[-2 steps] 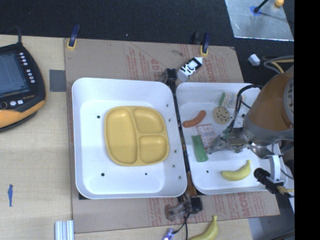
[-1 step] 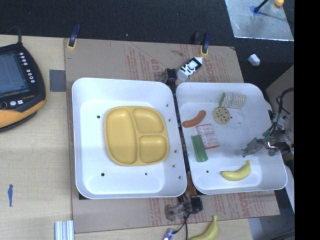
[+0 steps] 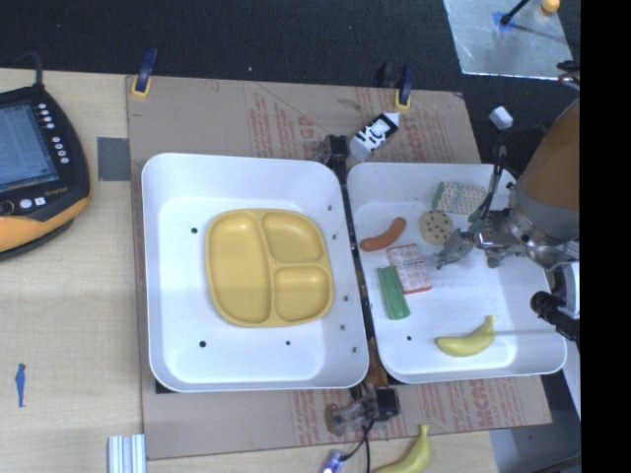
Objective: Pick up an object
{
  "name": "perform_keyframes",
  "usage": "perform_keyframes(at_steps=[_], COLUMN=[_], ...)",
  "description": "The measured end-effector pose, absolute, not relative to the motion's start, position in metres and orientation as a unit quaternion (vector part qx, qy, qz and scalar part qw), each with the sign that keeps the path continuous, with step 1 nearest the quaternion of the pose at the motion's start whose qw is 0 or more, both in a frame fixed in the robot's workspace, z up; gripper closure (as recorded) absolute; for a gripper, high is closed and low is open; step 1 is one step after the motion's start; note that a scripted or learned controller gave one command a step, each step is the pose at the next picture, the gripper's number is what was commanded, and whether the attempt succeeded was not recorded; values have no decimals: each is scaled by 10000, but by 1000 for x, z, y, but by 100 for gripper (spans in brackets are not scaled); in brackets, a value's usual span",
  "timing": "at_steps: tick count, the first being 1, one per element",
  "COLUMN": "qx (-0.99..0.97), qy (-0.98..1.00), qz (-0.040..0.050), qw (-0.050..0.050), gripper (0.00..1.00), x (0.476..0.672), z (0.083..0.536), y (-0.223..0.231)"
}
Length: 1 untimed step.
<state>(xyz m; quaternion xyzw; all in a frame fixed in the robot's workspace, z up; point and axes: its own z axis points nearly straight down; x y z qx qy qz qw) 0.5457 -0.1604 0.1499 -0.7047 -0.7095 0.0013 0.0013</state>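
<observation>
At the right of the frame, over the right-hand bin [image 3: 513, 363], we found the arm [image 3: 552, 175] reaching in, its gripper [image 3: 455, 252] low in the bin's upper middle. We could not tell its state — the tip read as a dark, blurred shape against the white floor, and nothing showed as caught in it.

The things it might take all lay in that same bin. A round cookie [image 3: 435, 227] sat just up and left of the tip, nearest of all, with a speckled square pad [image 3: 456, 198] above it. A pink-and-white packet [image 3: 408, 268] lay just left of the tip and slightly lower; below it a green bar [image 3: 392, 292] ran with its long axis nearly up-down in the frame. A sausage [image 3: 383, 234] lay further left, slanting up to the right. A yellow banana [image 3: 467, 339] rested well below the tip, near the bin's lower edge, its long axis running left-right.

We judged the cookie or the packet the likeliest target — each needed only a short shift left before a descent. The left-hand bin [image 3: 168, 264] held a yellow divided plate [image 3: 268, 265], well apart from the gripper, and a second banana [image 3: 411, 453] lay outside the bins at the bottom edge.
</observation>
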Motion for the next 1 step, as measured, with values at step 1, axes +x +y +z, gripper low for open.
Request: perform_keyframes(at_steps=[1], qx=[-7052], qy=[-7091], qz=[-4], qw=[-15], gripper=[0], x=[638], z=[93], y=[-121])
